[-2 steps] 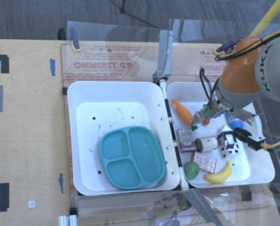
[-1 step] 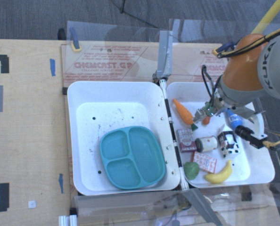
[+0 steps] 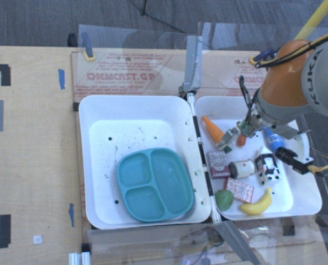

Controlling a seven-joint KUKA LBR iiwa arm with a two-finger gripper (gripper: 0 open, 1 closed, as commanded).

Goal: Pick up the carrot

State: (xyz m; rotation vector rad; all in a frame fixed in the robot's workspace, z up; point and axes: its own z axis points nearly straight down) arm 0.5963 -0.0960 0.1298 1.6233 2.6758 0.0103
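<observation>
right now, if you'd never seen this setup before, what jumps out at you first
The big grey arm with its orange band dominates the upper right, its end effector lowered into the right bin right beside the orange carrot. Next is the teal divided plate lying alone in the left bin. The right bin is a clutter of small things, with a yellow banana and a green fruit along its near edge.

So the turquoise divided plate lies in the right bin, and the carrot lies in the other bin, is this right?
Not quite: the camera view shows the turquoise divided plate in the left bin. The carrot does lie in the other bin, the right one.
</observation>
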